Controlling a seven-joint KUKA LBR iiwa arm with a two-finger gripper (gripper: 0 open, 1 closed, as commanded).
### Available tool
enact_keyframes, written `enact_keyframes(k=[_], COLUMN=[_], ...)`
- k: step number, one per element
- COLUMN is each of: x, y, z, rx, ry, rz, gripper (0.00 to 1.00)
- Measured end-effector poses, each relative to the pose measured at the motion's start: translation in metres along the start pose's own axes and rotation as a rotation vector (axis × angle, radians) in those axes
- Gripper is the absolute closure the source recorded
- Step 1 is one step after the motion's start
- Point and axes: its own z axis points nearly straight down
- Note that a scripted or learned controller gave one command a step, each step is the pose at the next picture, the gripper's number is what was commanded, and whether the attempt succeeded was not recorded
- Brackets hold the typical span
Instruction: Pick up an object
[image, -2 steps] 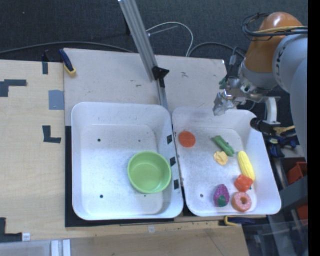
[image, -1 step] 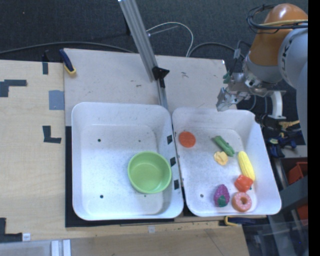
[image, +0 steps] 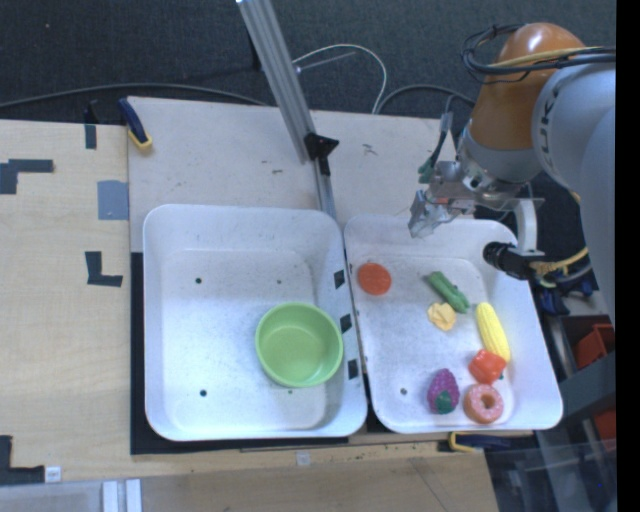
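Surface (image: 230, 150) carries two white bins side by side. Left bin (image: 200, 235) holds a green bowl (image: 298, 345), upright, mouth up, near its front right corner, so it's out of the arm's near reach.

Right bin (image: 400, 240) has all the small stuff, bunched toward its right/front side, prob. just where they were dropped: corn (image: 492, 331), long axis running front-to-back w/ a slight lean, along the right wall; green veg (image: 447, 291), long axis diagonal, upper-left to lower-right, just above a small yellow piece (image: 441, 317); orange disc (image: 374, 279) lying flat, alone on the left side near the divider; purple piece (image: 441, 390) w/ a green end, near the front; pink donut (image: 484, 404) flat just beside it; red-orange piece (image: 487, 366) between corn and donut, touching or nearly so.

Arm (image: 540, 100) comes in from the right, wrist angled down, w/ the jaws (image: 428, 217) over the back edge of the right bin. Nothing visible between them; can't tell if they're open or closed, too small and seen from above. Nearest likely picks, by my guess: green veg or disc, both apart from neighbours, easier than the crowded front corner
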Motion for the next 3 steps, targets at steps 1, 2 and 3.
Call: enact_keyframes(k=[1,2,3], x=[0.043,0.092,0.136], y=[-0.026,-0.059,-0.081], z=[0.009,-0.001,0.006], rx=[0.002,0.0,0.002], ry=[0.0,0.002,0.0], rz=[0.0,-0.002,-0.001], gripper=[1.0,1.0,1.0])
